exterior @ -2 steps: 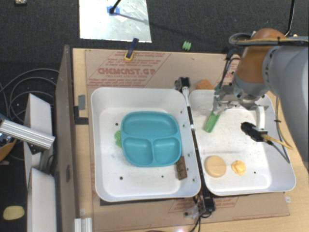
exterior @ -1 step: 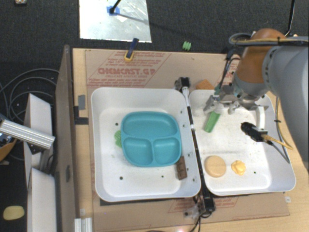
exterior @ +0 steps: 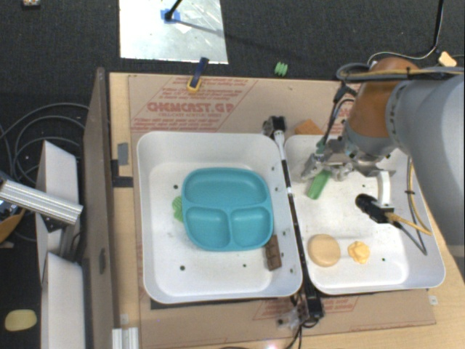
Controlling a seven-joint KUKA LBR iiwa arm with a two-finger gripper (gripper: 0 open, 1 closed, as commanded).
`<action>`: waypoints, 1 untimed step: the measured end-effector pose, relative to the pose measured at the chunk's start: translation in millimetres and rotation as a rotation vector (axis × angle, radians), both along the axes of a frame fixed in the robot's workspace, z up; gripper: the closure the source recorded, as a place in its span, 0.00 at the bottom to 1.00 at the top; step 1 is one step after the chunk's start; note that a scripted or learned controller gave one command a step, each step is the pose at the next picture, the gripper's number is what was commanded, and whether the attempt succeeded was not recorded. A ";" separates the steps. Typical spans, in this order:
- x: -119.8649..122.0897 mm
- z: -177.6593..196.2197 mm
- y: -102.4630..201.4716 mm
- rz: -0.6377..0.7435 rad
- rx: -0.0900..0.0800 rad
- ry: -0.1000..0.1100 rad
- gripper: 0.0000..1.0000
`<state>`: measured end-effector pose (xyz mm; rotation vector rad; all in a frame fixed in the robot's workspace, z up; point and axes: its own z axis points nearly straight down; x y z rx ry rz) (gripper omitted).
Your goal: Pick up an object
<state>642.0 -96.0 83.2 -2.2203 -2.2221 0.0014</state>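
A grey arm [exterior: 421,115] with an orange band reaches over the right bin [exterior: 421,267], a shallow white plastic tray. Left of that bin sits the left bin [exterior: 156,217] holding a glossy teal divided plate [exterior: 227,208]. In the right bin's upper left, the gripper [exterior: 325,167] hangs over a green cylinder [exterior: 317,186]; whether it is open cannot be told. Near the bin's front lie a round tan disc [exterior: 324,250] and a small lumpy yellow piece [exterior: 358,251].

Tray [exterior: 227,208] in left bin [exterior: 156,217]; disc [exterior: 324,250], perhaps bread, in right bin [exterior: 414,267].
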 end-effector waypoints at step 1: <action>1.6 12.5 0.2 0.001 0.000 -0.004 1.00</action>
